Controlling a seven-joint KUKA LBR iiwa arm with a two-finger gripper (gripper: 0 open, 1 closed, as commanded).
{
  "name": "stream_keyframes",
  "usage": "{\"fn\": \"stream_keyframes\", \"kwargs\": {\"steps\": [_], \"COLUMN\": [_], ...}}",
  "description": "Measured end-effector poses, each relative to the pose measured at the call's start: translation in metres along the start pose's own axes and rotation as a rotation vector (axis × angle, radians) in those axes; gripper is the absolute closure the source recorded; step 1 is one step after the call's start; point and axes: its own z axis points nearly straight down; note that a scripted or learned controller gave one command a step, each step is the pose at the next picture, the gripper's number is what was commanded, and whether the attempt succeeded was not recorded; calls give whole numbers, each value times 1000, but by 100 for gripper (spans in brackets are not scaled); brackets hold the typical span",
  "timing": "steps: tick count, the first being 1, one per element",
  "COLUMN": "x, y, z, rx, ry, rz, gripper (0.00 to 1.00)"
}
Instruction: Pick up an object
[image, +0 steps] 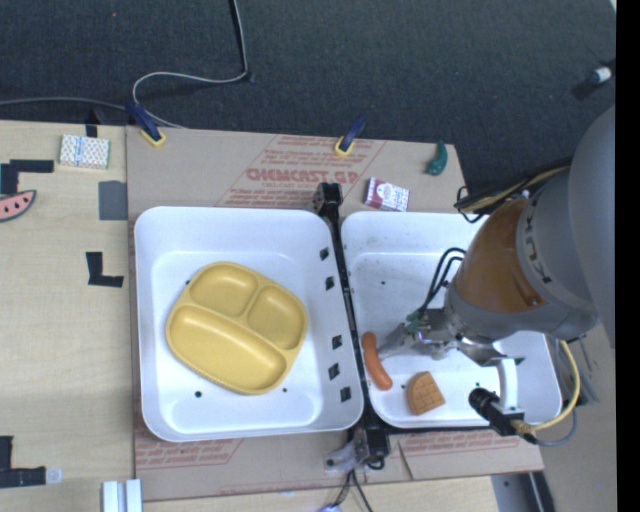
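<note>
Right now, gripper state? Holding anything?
Gripper: low in the right bin, close beside the orange sausage; cannot be told whether it holds anything.

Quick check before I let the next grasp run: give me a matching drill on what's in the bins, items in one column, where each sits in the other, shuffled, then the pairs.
Items:
1. yellow divided tray
2. orange sausage-shaped piece
3. tan wedge-shaped piece
4. gripper

Places:
A. right bin, near its front wall, to the right of the sausage-shaped piece
B. left bin, lying flat in the middle
C. over the right bin, just above and right of the sausage-shaped piece
D. right bin, along its left wall beside the divider

Pairs: 1-B, 2-D, 3-A, 4-C
</note>
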Motion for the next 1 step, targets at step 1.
{"fn": "stream_keyframes", "kwargs": {"steps": [1], "x": [1], "y": [1], "z": [-10], "rx": [-2], "ry": [1], "rz": [0], "gripper": [100]}}
